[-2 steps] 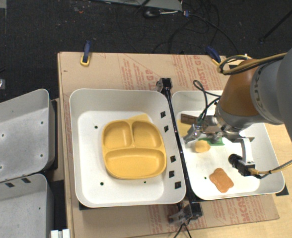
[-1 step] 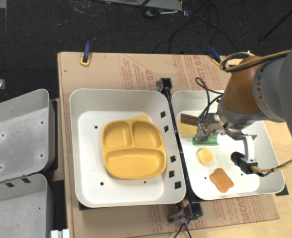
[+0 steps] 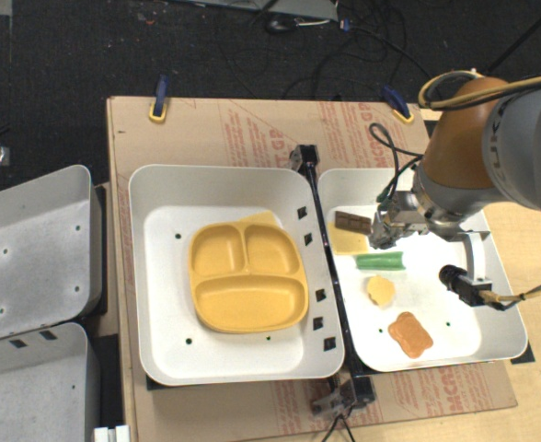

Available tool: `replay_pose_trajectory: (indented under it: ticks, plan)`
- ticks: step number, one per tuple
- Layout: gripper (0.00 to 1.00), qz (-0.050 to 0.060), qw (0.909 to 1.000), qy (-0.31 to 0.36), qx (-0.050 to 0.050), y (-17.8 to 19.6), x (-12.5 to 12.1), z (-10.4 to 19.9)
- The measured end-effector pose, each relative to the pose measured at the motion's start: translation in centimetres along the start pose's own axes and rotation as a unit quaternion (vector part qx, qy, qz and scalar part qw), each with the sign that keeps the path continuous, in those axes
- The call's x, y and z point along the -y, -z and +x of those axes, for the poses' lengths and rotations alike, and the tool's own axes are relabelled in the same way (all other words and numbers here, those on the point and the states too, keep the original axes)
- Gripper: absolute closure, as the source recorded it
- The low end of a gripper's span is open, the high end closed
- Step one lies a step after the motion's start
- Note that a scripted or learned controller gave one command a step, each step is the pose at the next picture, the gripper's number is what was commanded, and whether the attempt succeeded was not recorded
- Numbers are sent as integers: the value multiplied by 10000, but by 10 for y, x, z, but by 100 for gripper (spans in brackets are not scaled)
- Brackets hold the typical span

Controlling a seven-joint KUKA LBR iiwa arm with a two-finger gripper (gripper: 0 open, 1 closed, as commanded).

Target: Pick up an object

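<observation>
Where fingers hover: green stick crosswise.

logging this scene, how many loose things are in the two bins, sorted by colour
Yellow: 3, the divided tray in the left bin, plus a flat square piece and a small round piece in the right bin
Green: 1, a stick
Brown: 1, a dark block
Orange: 1, an oval piece
Total: 6
</observation>
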State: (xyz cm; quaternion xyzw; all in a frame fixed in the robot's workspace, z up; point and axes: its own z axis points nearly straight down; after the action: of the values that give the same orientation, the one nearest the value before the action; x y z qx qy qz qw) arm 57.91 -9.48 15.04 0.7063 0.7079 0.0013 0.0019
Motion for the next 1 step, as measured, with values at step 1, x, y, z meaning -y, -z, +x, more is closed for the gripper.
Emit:
replay_pose_trajectory:
  ticks: [1]
  plan:
    - [100, -4, 10000, -3, 2, 58, 8, -3]
